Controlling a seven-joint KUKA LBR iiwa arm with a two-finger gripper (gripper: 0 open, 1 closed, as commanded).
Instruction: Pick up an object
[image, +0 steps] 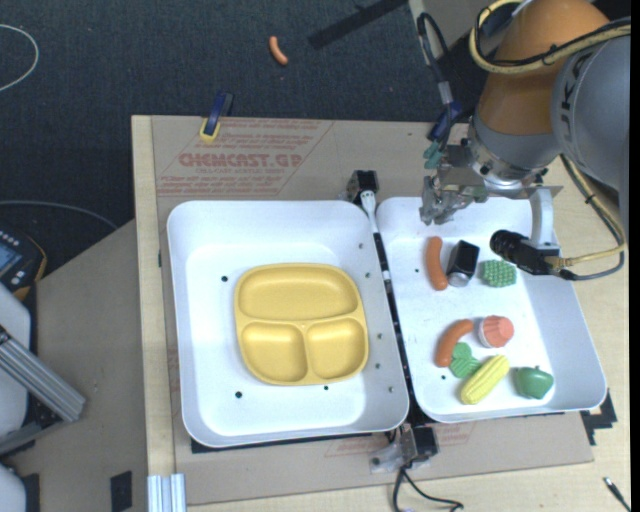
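Observation:
My gripper (440, 208) hangs over the back left corner of the right bin (570, 330), just above and behind an orange sausage (435, 262). Nothing shows between its fingers. Next to the sausage lie a black and silver block (462, 264) and a green bumpy piece (497, 273). Nearer the front sit a second orange sausage (452, 341), a red-and-white round piece (495, 331), a small green piece (464, 362), a yellow corn cob (484, 379) and a green pepper (534, 381).
The left bin (200, 250) holds a yellow divided plate (300, 322). A black clamp (362, 186) sits at the back where the bins meet. The arm's black camera and cable (525, 252) overhang the right bin's back right.

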